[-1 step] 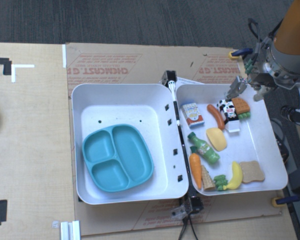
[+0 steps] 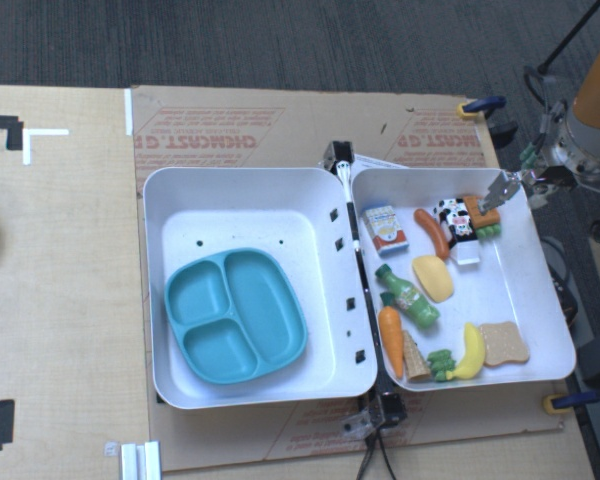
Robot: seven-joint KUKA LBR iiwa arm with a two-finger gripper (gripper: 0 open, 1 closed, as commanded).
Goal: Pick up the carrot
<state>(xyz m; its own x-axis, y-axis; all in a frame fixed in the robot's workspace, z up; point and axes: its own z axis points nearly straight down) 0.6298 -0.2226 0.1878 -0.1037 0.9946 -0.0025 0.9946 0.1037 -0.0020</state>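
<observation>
Carrot [image 2: 390, 339] one, bins two, teal plate [image 2: 236, 315] one, fingers [image 2: 492, 194] state unclear

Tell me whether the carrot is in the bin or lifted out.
In the bin: the carrot lies flat on the floor of the right bin, by its left wall, next to the green bottle.

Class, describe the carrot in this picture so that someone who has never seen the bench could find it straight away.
Start at the right white bin, the one full of toy food. Go to its near left corner, by the wall it shares with the other bin. The carrot lies there, a plain orange taper between the green bottle and a brown cone-like piece; the red sausage lies farther back.
</observation>
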